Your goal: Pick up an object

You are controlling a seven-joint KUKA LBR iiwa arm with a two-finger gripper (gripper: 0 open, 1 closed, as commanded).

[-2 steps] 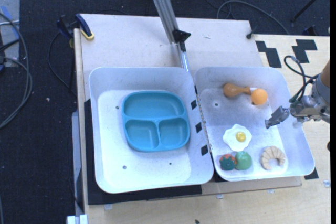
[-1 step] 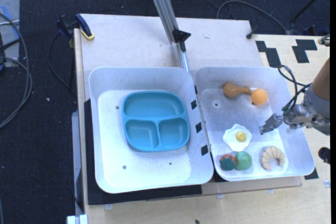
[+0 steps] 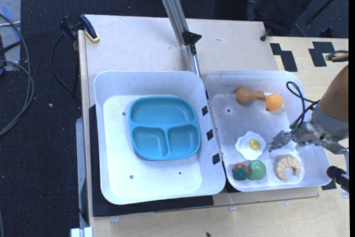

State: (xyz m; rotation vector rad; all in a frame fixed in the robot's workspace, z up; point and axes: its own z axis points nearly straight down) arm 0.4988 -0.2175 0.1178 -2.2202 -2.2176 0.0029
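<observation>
Camera view shows the hand (image 3: 275,141) low in the right bin (image 3: 222,114), between egg (image 3: 250,145) and croissant (image 3: 288,166). Whether it is apart or together, I cannot tell. Nothing looks lifted yet.

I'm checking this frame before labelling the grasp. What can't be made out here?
- Pincer, camera view: too small and blurred to tell whether it is open or shut, or whether it touches anything.
- Arm: cut off by the right edge.
- Green and red toys in the right bin: too blurred to identify.
- Blue divided tray in the left bin: contents of its compartments uncertain at this resolution.
</observation>
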